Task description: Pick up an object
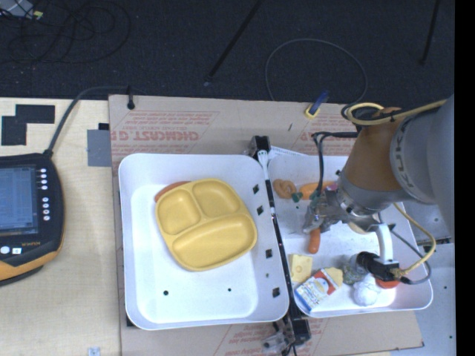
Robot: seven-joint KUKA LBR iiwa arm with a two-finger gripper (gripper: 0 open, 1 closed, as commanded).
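Jaws sit low in the right bin, right of center. A small orange carrot lies just under them. I cannot tell if they grip it.

Left bin: yellow divided plate fills its centre; you have bare floor along the near and left edges. Right bin: crowded. Arm overhangs the middle, carrot piece, cheese wedge, small carton and white ball block the near strip.
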